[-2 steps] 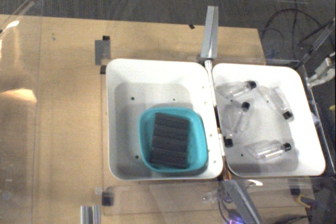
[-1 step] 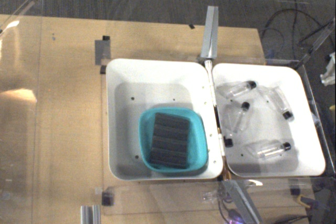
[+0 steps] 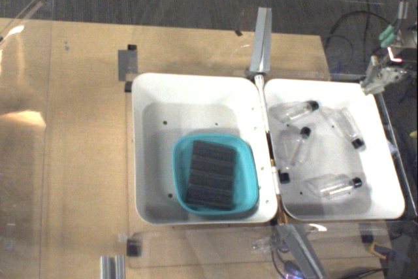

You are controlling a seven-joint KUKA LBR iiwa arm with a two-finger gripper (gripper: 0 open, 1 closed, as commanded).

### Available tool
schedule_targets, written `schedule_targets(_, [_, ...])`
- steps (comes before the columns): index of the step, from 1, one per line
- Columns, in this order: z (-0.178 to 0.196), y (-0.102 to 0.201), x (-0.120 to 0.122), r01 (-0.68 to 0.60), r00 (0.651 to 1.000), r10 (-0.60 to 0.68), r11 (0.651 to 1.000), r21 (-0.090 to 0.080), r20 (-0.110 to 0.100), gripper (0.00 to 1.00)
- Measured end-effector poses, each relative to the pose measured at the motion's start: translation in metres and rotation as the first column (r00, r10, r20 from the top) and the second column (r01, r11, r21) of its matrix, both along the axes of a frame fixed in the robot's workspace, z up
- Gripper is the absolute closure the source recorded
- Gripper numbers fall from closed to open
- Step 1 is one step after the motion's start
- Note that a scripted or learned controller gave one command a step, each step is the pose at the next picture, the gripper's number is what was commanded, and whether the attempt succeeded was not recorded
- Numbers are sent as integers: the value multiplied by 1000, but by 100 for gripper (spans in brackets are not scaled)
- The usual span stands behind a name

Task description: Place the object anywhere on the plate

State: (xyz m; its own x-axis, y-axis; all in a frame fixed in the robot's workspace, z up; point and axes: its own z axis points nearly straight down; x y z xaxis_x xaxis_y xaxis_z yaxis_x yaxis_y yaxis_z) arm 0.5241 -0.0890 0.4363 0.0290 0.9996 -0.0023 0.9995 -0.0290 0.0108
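While the dark ridged block (image 3: 211, 174) lies on the square teal plate (image 3: 247, 166), I cannot tell the tool's state.

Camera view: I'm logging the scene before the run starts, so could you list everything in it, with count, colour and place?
Bins: two, white, shallow, side by side on the bench.
Plate: one, teal, squarish, in the left bin toward its front.
Ridged block: one, dark grey, lying on the plate.
Vials: about five, clear with black caps, scattered flat in the right bin.
Metal post: one, grey, at the back where the bins meet.
Bench: one, light wood, under the bins.
Cables: dark, on the floor at upper right.
Tool: one, grey, at the right bin's back right corner; too small to tell its state.
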Motion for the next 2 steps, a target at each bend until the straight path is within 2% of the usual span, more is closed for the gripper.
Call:
schedule_targets(1, [0, 106, 28, -7, 1000, 7, 1000, 3, 0, 100])
schedule_targets(2, [-252, 118, 22, -104, 995, 104, 995, 3, -8, 100])
